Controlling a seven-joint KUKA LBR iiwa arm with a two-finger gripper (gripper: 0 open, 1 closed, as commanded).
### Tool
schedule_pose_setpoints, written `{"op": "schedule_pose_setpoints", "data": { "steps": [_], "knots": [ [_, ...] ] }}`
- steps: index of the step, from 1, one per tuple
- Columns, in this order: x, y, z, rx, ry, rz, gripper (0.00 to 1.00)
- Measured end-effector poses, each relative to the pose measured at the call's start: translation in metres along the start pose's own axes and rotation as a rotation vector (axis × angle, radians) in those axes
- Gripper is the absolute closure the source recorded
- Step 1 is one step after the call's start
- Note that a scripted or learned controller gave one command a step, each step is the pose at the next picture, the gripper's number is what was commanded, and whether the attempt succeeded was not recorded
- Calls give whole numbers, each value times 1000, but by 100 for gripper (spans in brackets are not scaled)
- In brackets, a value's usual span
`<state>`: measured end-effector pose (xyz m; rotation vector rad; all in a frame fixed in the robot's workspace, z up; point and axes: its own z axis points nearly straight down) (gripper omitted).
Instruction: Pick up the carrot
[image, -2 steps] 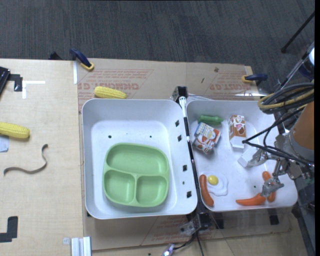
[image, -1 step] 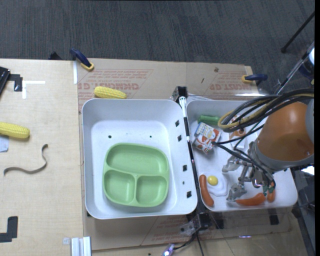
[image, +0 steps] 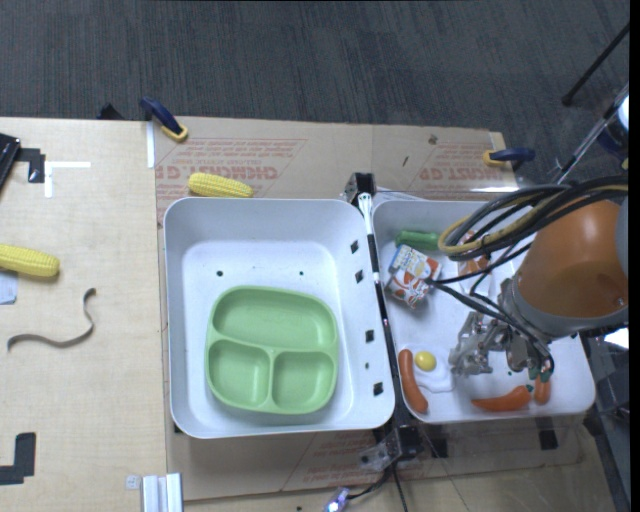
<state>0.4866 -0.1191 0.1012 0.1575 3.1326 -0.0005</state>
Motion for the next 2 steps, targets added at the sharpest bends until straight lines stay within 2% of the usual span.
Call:
{"op": "schedule_pose_setpoints", "data": {
  "steps": [1,2],
  "knots": [
    [-7,-11,-94,1,1,200,100],
    [7,25,-1,-1,4,52,100]
  ]
}}
